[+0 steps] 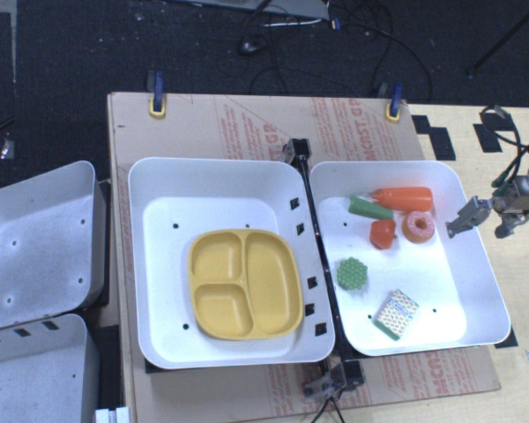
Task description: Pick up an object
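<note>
Two shallow white bins sat side by side on a brown cardboard sheet (247,126) on the bench.

The left white bin (159,192) held a yellow plastic plate with three sections (245,283). The plate lay flat near the middle of that bin.

The right white bin (476,307) held the small things to pick from. At the back lay a long orange carrot toy (407,197). A green stick-shaped toy (369,207) lay touching the carrot's left end. Just in front of them sat a small red toy (383,233), and next to it, on the right, a pink ring like a doughnut (418,226). The two looked like they were touching or almost touching. A round bumpy green ball (353,274) sat alone near the left wall of that bin. A little box with a white and green pattern (396,314) lay tilted near the front.

The grey two-finger gripper (478,216) was at the right edge of the right bin, just past the rim. It was near the pink ring but apart from it. Its two fingers were spread apart, and nothing was between them.
</note>
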`<action>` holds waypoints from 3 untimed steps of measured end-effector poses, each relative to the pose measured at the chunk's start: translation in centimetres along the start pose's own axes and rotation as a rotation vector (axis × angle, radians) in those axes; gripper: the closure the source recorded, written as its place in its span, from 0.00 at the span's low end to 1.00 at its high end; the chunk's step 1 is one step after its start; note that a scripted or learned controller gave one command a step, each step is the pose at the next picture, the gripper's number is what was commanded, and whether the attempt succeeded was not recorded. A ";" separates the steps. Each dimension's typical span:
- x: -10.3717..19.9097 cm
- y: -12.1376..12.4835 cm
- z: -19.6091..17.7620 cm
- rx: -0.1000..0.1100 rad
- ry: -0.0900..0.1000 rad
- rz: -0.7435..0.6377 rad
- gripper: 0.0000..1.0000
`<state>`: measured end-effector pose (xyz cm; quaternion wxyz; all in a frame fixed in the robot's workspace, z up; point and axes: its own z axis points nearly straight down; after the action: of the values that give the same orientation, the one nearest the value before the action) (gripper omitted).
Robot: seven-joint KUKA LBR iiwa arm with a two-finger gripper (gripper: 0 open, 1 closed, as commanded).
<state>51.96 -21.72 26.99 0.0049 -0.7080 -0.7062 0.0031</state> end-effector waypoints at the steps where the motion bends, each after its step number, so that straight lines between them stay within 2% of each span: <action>1: 0.1 0.2 -0.6 -0.011 -0.003 -0.004 0.00; 2: 0.2 1.3 4.5 -0.007 -0.002 -0.003 0.00; 3: 0.7 0.4 9.6 -0.006 0.000 -0.001 0.00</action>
<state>52.23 -20.95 17.37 0.0026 -0.7076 -0.7067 0.0012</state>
